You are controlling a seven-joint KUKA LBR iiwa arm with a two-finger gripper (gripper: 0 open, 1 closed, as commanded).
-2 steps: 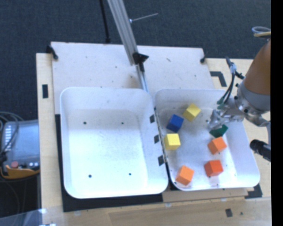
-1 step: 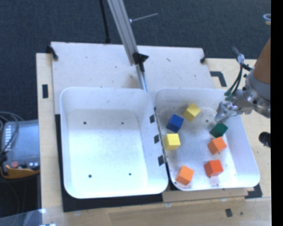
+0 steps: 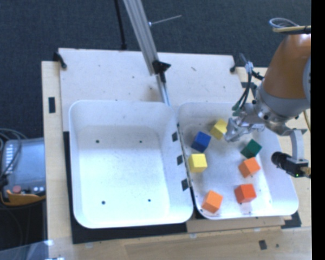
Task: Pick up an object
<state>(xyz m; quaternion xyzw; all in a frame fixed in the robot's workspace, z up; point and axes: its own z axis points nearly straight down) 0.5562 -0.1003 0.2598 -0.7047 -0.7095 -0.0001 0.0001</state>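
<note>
The tool [image 3: 237,130] hovers low in the right bin [image 3: 284,199], just beside the yellow cube [image 3: 219,128]; its opening cannot be told. This cube lies nearest and apart from the blue cube [image 3: 201,141], probably favouring a grasp.

You have wide open floor in the left bin [image 3: 124,161], while in the right bin [image 3: 281,199] seven cubes crowd the floor: two yellow cubes [image 3: 198,162] [image 3: 219,128], a blue cube [image 3: 201,141], a green cube [image 3: 251,148] and three orange cubes [image 3: 249,167] [image 3: 245,193] [image 3: 212,201]. Your clearest lane there runs down the middle, between the lower yellow cube and the orange ones on the right. The slanted aluminium post [image 3: 143,34] rises over the bins' shared far corner, and the arm [image 3: 287,75] overhangs the right bin's far right side.
</note>
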